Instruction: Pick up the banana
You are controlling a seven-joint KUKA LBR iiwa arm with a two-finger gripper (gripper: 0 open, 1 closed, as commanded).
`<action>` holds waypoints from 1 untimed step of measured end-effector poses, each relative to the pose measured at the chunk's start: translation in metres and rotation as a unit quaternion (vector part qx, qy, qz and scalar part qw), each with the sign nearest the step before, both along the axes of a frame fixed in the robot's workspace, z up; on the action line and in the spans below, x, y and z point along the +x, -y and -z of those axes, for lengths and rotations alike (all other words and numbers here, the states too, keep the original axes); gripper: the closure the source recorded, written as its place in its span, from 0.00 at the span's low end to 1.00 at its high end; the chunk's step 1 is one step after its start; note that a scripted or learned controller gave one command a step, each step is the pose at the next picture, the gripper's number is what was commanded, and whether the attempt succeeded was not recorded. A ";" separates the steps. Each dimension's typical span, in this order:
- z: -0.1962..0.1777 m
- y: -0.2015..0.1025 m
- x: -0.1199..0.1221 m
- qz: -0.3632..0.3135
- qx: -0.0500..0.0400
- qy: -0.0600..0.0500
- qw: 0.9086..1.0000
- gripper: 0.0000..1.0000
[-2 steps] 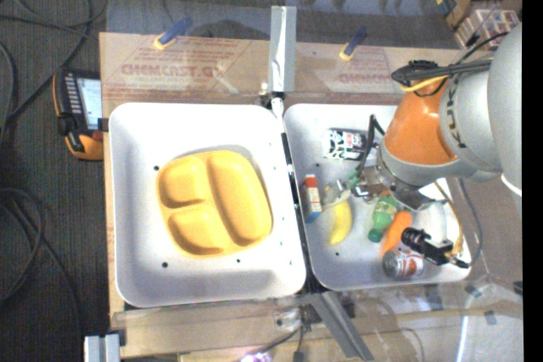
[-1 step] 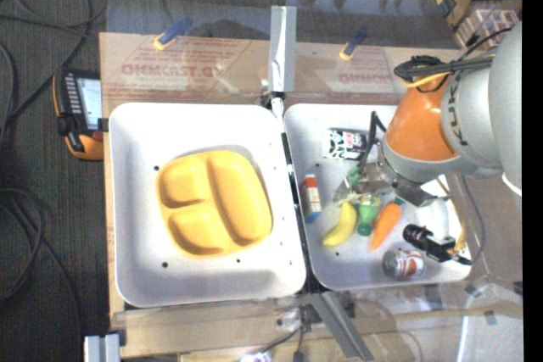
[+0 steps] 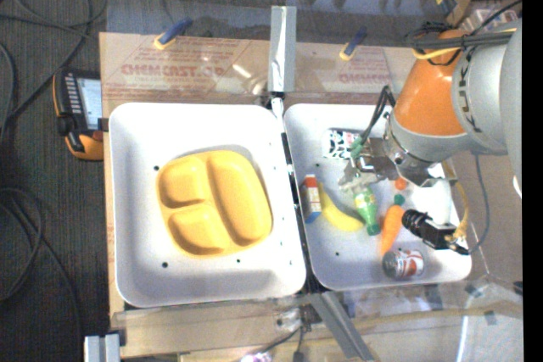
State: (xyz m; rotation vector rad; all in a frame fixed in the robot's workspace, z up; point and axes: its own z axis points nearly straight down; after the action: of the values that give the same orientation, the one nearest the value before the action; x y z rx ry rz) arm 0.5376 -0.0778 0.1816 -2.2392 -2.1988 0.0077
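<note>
Banana (image 3: 342,219) lies flat in the right bin (image 3: 339,271), approx mid-floor and a bit twd the bin's left side, curved, w/ one end pointing up-left and the other twd the green bottle (image 3: 367,210), which it touches or nearly touches. Just left of the banana is a small yellow bottle w/ red cap (image 3: 312,196), lying along the bin's left wall. Right of the green bottle an orange carrot (image 3: 389,231) lies slanted, and below that a can (image 3: 404,264) on its side nr the bin's front right corner. A black-&-white patterned item (image 3: 341,145) sits nr the bin's far wall. Gripper (image 3: 355,169) is over the right bin, betw the patterned item and the green bottle, above the banana's upper end and apart from it; nothing seen held, and can't tell if it's released or clenched from this angle. Arm (image 3: 441,102) comes in from the right, orange band over the bin's far right part. Left bin (image 3: 127,148) holds a yellow 3-compartment tray (image 3: 214,201), lying flat, approx centred
</note>
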 end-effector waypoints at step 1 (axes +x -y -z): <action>-0.036 -0.015 -0.011 -0.143 0.000 0.001 0.990 1.00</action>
State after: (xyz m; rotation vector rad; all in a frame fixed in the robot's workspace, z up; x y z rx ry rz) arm 0.5264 -0.0625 0.2172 -1.9040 -2.4969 0.0062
